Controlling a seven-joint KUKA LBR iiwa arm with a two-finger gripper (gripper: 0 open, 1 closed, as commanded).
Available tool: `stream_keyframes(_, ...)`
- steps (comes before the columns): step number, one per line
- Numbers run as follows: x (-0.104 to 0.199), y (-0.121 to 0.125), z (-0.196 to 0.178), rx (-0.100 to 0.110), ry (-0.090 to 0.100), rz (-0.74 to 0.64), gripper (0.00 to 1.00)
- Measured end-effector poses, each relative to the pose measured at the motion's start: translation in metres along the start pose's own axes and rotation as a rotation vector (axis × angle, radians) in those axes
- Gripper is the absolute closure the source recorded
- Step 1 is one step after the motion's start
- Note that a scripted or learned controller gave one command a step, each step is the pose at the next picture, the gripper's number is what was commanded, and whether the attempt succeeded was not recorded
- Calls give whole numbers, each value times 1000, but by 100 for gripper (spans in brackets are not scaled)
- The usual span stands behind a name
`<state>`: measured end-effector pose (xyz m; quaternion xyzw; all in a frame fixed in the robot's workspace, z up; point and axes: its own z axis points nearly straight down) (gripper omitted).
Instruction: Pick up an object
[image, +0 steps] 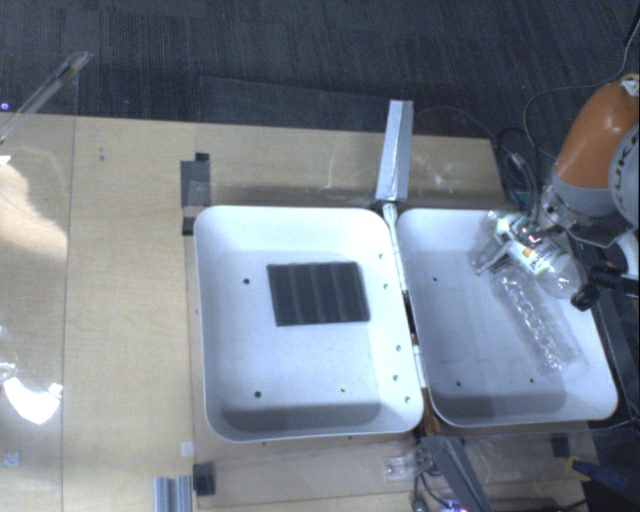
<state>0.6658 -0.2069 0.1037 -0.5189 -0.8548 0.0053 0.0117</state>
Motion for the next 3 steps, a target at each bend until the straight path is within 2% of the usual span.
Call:
stream_keyframes(1, 80, 45, -74, -28, -20, -107, 100)
stream_keyframes(2, 65, -8, -154, -29, -22, -51, 100)
stream_keyframes(3, 96, 39, -105, -26, -17, 10, 100)
